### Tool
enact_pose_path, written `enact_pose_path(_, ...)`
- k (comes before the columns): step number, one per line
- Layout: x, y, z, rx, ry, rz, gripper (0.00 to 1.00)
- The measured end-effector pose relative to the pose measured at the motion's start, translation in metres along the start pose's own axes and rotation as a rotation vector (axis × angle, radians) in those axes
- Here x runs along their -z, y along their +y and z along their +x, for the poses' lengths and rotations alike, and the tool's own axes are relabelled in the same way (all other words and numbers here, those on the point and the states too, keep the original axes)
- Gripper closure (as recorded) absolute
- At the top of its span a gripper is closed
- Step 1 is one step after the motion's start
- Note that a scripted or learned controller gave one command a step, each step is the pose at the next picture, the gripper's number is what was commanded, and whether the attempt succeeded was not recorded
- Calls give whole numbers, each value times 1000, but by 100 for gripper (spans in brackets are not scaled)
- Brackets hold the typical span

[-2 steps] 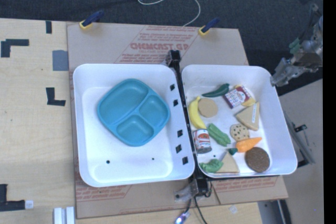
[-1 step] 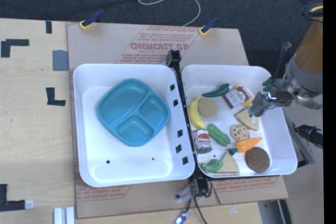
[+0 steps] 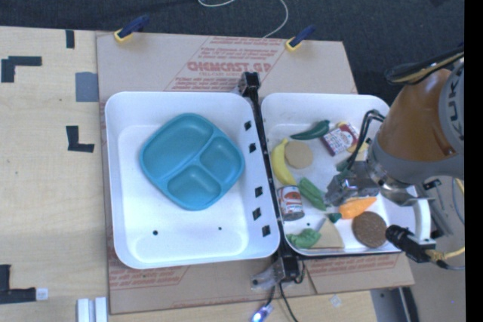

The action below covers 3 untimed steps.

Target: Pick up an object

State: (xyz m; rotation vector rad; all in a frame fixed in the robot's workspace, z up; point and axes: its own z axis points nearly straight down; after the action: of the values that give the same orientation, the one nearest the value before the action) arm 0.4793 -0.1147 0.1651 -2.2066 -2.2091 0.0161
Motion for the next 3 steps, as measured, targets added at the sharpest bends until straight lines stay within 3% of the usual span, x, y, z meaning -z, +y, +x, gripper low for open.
enact_pose_path(1,12,2,-2,-1,-3,-4,100)
enact_pose_path(3,23,1,-1,1,0,13,100)
